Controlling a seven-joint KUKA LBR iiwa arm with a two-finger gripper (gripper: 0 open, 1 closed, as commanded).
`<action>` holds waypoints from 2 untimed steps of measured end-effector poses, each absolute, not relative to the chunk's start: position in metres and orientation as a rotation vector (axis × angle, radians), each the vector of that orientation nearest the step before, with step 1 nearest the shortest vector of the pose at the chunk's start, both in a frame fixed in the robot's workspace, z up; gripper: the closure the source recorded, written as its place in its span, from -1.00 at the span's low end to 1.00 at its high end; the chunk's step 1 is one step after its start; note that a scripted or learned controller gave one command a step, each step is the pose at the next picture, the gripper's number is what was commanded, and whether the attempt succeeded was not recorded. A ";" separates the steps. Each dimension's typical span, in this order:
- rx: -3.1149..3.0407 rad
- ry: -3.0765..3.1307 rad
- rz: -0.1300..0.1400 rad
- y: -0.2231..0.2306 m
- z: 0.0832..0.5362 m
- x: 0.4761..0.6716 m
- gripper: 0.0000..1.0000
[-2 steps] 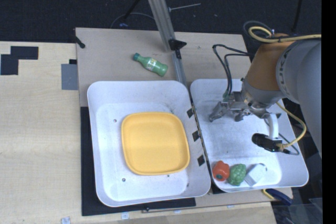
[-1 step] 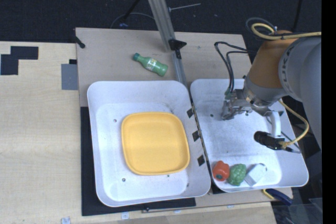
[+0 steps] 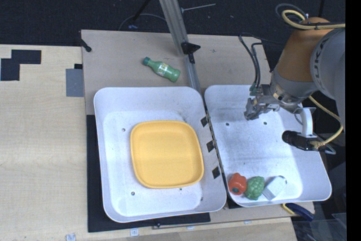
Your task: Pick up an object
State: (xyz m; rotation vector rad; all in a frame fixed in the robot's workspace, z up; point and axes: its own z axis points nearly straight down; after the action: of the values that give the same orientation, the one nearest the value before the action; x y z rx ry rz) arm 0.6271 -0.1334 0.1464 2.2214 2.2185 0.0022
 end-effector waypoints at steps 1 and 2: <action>2.220 2.217 0.004 -0.140 0.206 0.622 1.00; 2.220 2.219 0.004 -0.140 0.253 0.623 1.00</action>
State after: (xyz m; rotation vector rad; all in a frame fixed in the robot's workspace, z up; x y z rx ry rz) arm 0.6225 -0.1403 0.2531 2.2196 2.2186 0.0037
